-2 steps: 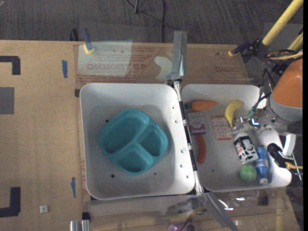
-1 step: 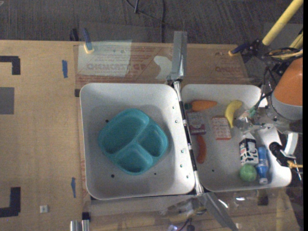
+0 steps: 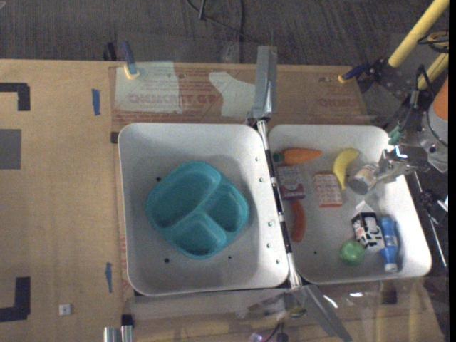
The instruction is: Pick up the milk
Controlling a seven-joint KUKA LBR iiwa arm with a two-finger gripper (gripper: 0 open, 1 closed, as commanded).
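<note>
The gripper (image 3: 385, 168) hangs over the right bin (image 3: 420, 262). Its state cannot be told. The milk (image 3: 366, 231) lies near 1 blue bottle (image 3: 388, 244).

A teal sectioned plastic plate (image 3: 198, 209) sits in a white shallow bin (image 3: 135, 191). The small milk carton (image 3: 366, 231) is white with black patches, beside a blue plastic bottle (image 3: 388, 242) and a round green fruit (image 3: 351, 252). An orange carrot (image 3: 302, 155) and a yellow banana (image 3: 345, 165) lie nearby.

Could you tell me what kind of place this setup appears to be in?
Probably a robotics lab bench for pick-and-place trials: two white bins on a taped board, toy food such as a carrot and banana, a milk carton, and a gripper reaching in.
</note>
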